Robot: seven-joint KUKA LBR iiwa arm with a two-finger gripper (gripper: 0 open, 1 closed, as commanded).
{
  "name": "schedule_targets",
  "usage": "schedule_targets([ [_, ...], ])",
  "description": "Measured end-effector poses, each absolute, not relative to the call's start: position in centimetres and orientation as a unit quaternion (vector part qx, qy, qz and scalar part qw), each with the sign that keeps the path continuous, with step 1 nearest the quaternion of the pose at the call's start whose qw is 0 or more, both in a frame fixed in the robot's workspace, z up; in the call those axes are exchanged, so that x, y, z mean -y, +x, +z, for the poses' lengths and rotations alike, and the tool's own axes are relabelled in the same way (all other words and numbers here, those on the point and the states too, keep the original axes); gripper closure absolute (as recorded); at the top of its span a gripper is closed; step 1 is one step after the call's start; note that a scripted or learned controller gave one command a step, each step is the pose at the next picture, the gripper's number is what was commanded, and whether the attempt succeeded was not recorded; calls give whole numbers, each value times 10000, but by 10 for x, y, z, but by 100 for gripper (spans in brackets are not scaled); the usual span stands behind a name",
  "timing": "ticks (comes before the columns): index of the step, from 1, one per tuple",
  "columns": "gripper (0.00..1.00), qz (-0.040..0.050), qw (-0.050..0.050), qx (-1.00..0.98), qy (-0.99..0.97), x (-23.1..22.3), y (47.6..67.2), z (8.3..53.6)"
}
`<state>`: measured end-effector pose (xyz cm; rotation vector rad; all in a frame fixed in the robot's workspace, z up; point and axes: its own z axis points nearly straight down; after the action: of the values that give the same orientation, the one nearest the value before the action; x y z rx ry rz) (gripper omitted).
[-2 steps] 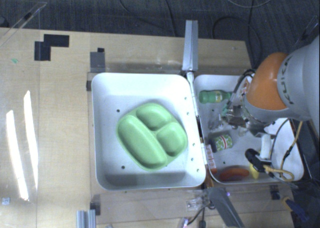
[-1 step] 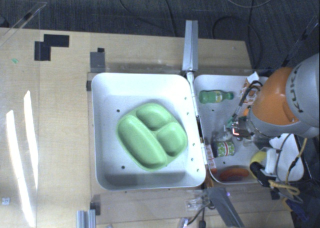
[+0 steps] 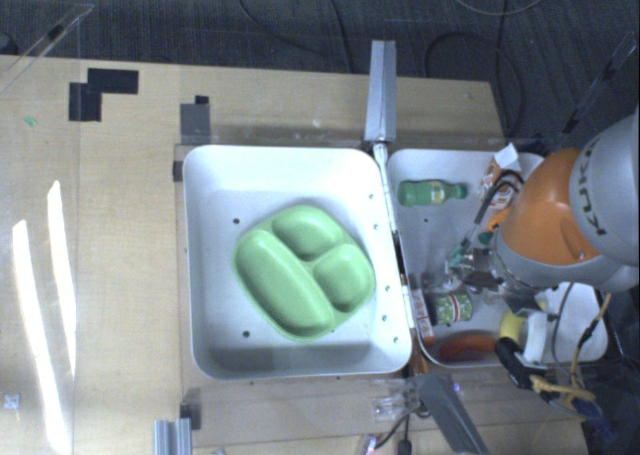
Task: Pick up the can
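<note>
The can (image 3: 451, 307), with a green and red label, lies near the front of the right bin (image 3: 425, 233), close to its left wall. My gripper (image 3: 466, 269) hangs low in that bin, just behind and slightly right of the can, very close to it or touching it. The grey arm with its orange band (image 3: 545, 218) comes in from the right and covers the bin's right half. Nothing can be seen held in the gripper.
A green bottle (image 3: 432, 191) lies at the back of the right bin. A dark red object (image 3: 465, 346) lies at that bin's front wall, just in front of the can. The left bin (image 3: 210, 243) holds a green divided plate (image 3: 304, 269).
</note>
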<state>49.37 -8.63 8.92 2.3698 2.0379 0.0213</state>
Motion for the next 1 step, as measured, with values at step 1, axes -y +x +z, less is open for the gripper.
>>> schedule_targets([
  [1,0,8,7,-6195,7850,71,494,184],
])
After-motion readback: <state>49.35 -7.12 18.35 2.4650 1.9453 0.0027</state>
